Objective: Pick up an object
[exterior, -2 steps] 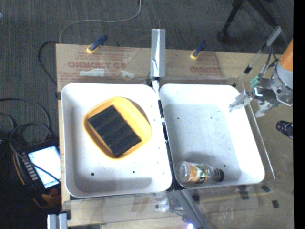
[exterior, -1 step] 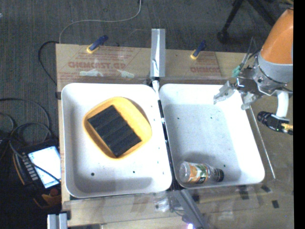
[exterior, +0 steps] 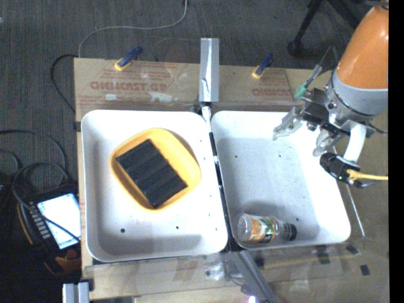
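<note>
**While the jaws hang empty, the bottle is the thing to line up on**

With its two pale fingers spread wide and nothing between them, the two-finger gripper hangs over the far right part of the right-hand shallow white bin, apparently clear of the floor, though the slant makes its height hard to judge.

The likeliest target is the clear plastic bottle with an orange label and dark cap. It lies on its side well apart from the jaws, toward the near edge of the view and a little to their left, close against the bin's near wall. Its cap points roughly toward the jaws' right, so its long axis runs along that wall.

To do this step well, I judge the jaws should travel over the bottle before dropping. They should turn so the fingers straddle the body across its width, one on the wall side and one on the open side. The wall side looks tight, so a finger could land on the rim or on the bottle itself. Centring on the labelled middle seems safer than the tapering neck, and a round, slick bottle may roll away if one finger touches first.

The shallow yellow dish holding a black ridged block sits far to the jaws' left, in the left-hand white bin. It looks too broad for an easy grip.
</note>
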`<state>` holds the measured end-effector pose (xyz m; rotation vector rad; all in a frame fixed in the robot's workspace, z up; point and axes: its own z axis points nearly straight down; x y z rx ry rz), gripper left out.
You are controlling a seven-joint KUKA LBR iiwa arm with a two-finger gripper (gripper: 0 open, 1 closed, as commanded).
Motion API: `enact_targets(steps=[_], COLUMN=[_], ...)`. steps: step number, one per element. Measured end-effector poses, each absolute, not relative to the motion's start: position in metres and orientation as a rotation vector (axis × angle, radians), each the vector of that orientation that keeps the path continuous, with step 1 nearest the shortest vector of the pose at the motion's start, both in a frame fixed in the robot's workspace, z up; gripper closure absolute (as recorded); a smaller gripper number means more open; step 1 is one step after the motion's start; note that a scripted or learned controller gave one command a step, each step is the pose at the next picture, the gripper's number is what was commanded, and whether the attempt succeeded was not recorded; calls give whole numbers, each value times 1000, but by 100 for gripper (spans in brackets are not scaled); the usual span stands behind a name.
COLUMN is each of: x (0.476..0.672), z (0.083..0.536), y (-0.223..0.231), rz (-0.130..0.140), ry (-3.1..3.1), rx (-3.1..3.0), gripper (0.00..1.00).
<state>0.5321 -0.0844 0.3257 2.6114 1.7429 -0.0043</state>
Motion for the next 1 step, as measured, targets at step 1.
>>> enact_targets(steps=[1], x=[486], z=[214], y=[-50], rz=[-7], ry=[1604], rx=[2705], gripper=[0])
